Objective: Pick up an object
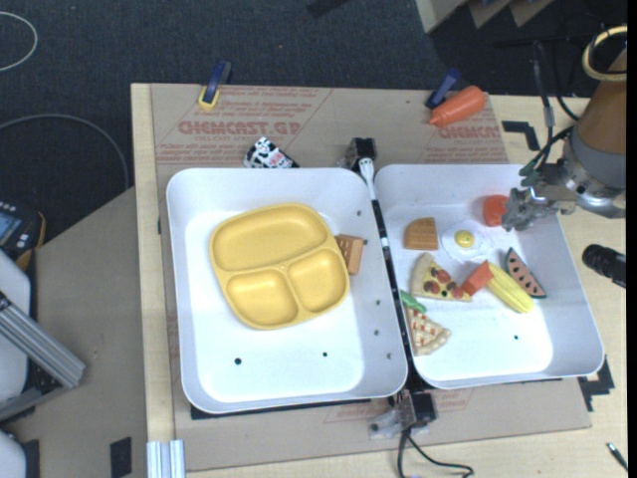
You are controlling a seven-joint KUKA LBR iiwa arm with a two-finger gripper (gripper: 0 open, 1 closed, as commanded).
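Note:
The right bin (pixel 557 358) holds several toy foods: a slice of toast (pixel 421 234), a fried egg (pixel 464 239), two pizza slices (pixel 430 279) (pixel 426 334), a carrot (pixel 478 277), a corn cob (pixel 510 290), a watermelon wedge (pixel 525 274) and a red round piece (pixel 494 208). My gripper (pixel 521 212) hangs low over the bin's upper right part, just right of the red piece and close against it. From this angle I cannot tell whether they touch. The grey arm reaches in from the right edge.
The left bin (pixel 289 371) holds a yellow divided plate (pixel 279 264) with a small brown piece (pixel 350 253) at its right side. An orange clamp (pixel 458 106), a blue and yellow clamp (pixel 212 86) and a black-and-white item (pixel 267 154) lie on the board behind the bins.

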